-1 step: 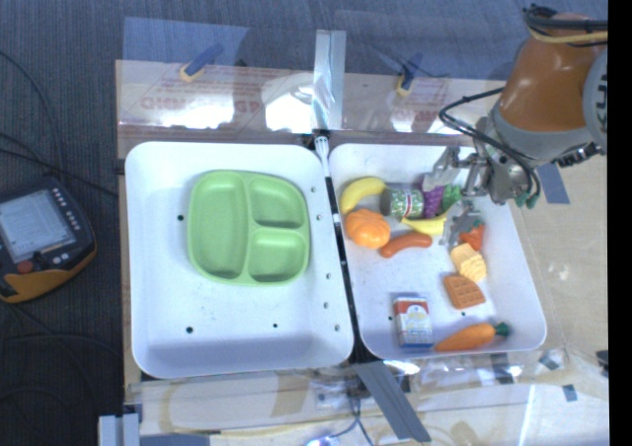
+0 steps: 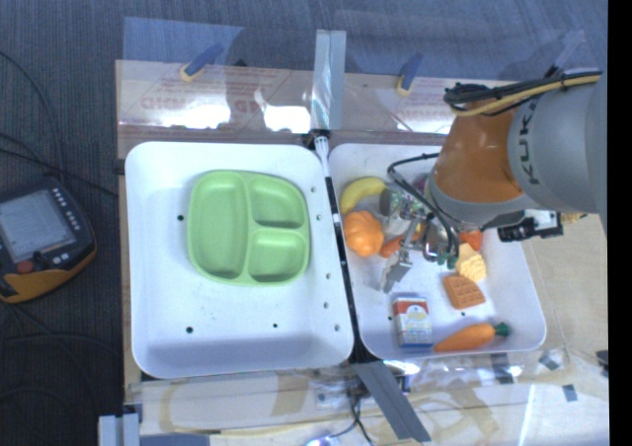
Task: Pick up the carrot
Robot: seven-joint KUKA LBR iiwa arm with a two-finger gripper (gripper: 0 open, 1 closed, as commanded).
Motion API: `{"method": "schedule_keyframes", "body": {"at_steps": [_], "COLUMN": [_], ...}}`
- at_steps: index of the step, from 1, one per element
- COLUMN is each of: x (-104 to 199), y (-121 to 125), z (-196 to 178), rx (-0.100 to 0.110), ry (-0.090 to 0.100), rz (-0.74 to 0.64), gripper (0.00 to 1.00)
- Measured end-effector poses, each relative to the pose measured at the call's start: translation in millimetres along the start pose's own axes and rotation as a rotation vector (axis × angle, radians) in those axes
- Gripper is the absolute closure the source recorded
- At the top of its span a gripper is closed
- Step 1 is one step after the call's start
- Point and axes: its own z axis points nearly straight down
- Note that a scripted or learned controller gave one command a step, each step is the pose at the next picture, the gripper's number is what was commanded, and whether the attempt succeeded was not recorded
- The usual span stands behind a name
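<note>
The carrot [image 2: 464, 337], orange with a green tip, lies on its side near the front edge of the right bin [image 2: 523, 321]. My gripper [image 2: 397, 264] hangs over the middle of that bin, well behind and to the left of the carrot and apart from it. It points down between an orange fruit [image 2: 362, 233] and a small carton [image 2: 413, 321]. The orange-banded wrist [image 2: 474, 163] covers the back of the bin.
A banana [image 2: 360, 192] lies at the right bin's back left. A waffle-like cracker [image 2: 462, 290] and a yellow piece [image 2: 472, 264] sit just behind the carrot. The left bin [image 2: 158, 335] holds a green divided plate [image 2: 249, 227].
</note>
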Motion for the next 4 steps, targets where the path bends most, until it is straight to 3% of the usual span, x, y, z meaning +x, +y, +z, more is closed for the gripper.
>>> {"method": "schedule_keyframes", "body": {"at_steps": [1,2,3,4], "x": [0.6,43.8,47.7,86.4], "y": [49.7,31.3,79.7,96.5], "z": [-99.3,-94.1,-93.7,-94.1], "rx": [-0.001,0.002,0.001,0.001], "ry": [-0.005,0.009,0.008,0.010], "rz": [-0.033,0.099,0.009,0.043], "gripper": [0.00,0.00,0.00,0.00]}}
